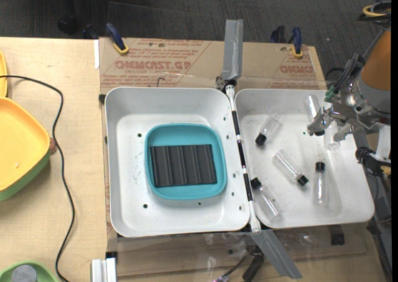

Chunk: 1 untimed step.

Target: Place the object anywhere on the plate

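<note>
Clear plastic vials with black caps lie scattered across the right white bin, and we count about five of them. Over in the left white bin sits the teal square plate with its dark ribbed centre. Our two-finger gripper hovers above the right bin's far right side, beside a vial; its state we cannot tell.

The grey arm with its orange band runs off the right edge above the pincer, whose fingertips blur against a clear plastic vial; their state is unclear.
</note>
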### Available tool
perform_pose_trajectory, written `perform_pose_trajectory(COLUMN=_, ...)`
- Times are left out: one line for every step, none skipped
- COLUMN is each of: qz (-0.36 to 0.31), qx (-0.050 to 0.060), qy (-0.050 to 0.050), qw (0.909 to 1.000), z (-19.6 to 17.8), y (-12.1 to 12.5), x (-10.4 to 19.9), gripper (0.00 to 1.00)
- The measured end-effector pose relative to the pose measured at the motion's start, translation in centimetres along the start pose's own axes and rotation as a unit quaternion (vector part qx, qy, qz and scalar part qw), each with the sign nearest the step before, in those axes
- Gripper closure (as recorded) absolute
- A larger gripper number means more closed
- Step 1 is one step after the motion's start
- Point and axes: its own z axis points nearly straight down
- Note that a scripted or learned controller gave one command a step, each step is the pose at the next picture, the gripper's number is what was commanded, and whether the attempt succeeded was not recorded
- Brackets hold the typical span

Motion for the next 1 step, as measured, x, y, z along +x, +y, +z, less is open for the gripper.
perform_pose_trajectory(qz=0.0, qx=0.0, qy=0.0, qw=1.0, z=-0.01, y=0.01, x=-0.01, gripper=0.0)
